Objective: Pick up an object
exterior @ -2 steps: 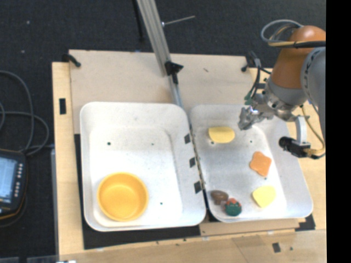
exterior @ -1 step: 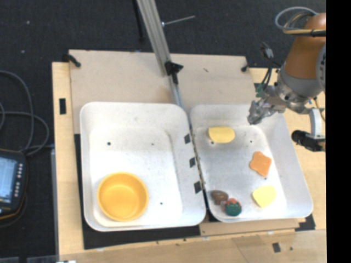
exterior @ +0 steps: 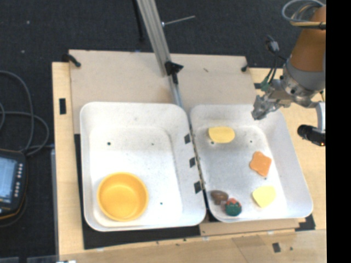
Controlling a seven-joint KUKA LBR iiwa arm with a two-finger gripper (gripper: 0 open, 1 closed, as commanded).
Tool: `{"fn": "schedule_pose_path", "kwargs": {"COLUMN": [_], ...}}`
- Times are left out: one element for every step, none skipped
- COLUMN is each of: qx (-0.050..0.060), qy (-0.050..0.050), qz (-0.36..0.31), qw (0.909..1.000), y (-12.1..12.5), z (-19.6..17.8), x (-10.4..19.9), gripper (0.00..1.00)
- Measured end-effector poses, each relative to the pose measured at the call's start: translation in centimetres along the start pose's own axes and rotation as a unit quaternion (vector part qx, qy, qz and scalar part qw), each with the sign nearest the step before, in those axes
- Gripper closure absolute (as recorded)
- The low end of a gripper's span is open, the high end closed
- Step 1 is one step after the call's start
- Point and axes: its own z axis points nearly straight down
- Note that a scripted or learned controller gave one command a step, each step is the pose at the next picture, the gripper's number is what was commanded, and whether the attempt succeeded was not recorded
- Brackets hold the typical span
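Observation:
In the right bin (exterior: 241,174) lie a pale yellow oval piece (exterior: 221,134) near the back, an orange piece (exterior: 261,164) at the right, a yellow piece (exterior: 264,196) at the front right, and a brown piece (exterior: 219,196) beside a small green and red piece (exterior: 233,207) at the front. My gripper (exterior: 260,112) hangs above the back right corner of this bin, to the right of the pale yellow oval piece, with nothing seen between its fingers.
The left bin (exterior: 137,136) holds a yellow bowl (exterior: 122,196) in its front left corner. A slanted metal post (exterior: 159,43) rises from the back between the two bins. A black device (exterior: 10,185) sits off the bench at the left.

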Motion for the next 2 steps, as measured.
{"fn": "schedule_pose_path", "kwargs": {"qx": [0.001,-0.001], "qy": [0.0,0.001], "qz": [0.0,-0.003], "qw": [1.0,1.0], "y": [0.5,1.0], "z": [0.4,-0.7], "x": [4.0,9.7], "gripper": [1.0,1.0]}}
